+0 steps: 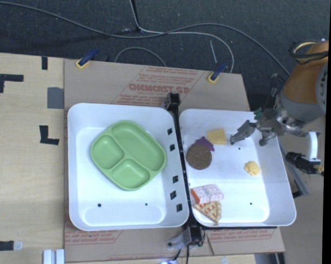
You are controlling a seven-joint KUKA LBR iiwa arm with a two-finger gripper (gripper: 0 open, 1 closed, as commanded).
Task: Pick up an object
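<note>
Gripper [253,133] hovers over the right bin's [276,214] far right side, fingers spread and gripping nothing. This looks like the approach step; next it must descend onto one object. Nearest within that bin are a yellow block [217,136] and yellow lump [252,168]; a brown cookie [199,156], purple piece [203,142], carton [207,193] and waffle [210,211] lie farther off. Nothing blocks it.

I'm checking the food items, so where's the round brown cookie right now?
The brown cookie lies in the right bin, near its left wall, just below the purple piece and above the pizza slice.
</note>
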